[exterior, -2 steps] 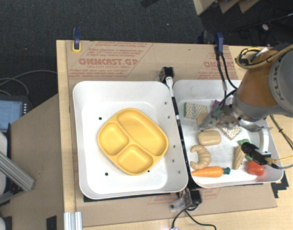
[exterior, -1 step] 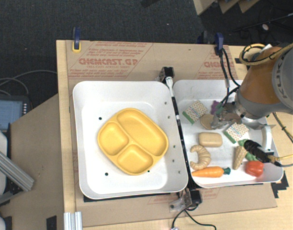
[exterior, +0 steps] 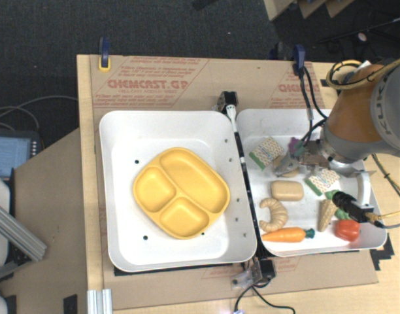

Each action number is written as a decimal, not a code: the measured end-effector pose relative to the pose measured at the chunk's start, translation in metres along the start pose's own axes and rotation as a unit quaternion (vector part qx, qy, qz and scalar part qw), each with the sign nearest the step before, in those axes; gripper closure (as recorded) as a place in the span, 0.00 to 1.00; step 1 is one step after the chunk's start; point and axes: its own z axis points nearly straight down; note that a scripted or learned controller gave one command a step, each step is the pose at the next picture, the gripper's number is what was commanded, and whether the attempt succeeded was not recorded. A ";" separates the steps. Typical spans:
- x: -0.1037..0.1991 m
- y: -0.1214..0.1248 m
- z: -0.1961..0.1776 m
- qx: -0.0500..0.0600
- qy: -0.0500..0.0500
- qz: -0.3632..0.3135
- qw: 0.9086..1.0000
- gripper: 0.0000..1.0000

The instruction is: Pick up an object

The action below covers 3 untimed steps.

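Observation:
The right white bin (exterior: 272, 114) holds several toy foods: a patterned packet with a green end (exterior: 265, 152), a second such packet (exterior: 321, 180), a tan bun (exterior: 287, 190), a croissant (exterior: 273, 215), a carrot (exterior: 285, 235), a pale cone-shaped piece (exterior: 326, 214) and a red piece (exterior: 348, 229). My gripper (exterior: 293, 163) is down low in this bin, between the two packets and just above the bun. Its grey body hides what lies under it, and I see nothing clearly gripped.
The left white bin (exterior: 110, 175) bears a yellow divided plate (exterior: 180, 191). A black rod runs between the two bins (exterior: 238, 150). The arm with its orange band (exterior: 357, 113) covers the right bin's far right corner. Cables hang behind it.

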 end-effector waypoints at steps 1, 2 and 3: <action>-0.006 0.079 0.018 0.007 0.005 -0.003 1.000 0.00; -0.007 0.101 0.019 0.017 0.006 -0.004 1.000 0.00; -0.020 0.102 0.019 0.016 0.008 -0.003 1.000 0.00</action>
